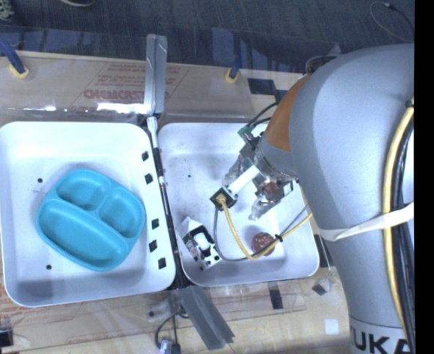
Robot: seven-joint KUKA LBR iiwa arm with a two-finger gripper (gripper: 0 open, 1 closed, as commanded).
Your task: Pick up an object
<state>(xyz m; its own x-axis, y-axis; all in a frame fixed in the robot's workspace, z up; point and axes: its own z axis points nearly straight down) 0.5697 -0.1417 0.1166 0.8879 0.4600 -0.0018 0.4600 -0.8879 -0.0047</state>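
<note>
Two white bins sit side by side on the worktop. Left bin carries a blue divided tray. Over the right bin, the grey arm hides much of the floor. Its end effector is a blur of metal and cable; whether it is clenched or released is unclear. A small brownish round object lies near the bin's front wall, beside a yellow cable.

Two white bins side by side on the desk. Blue divided tray in the left bin. Pincer low in the right bin, near a small brownish ball, maybe.
</note>
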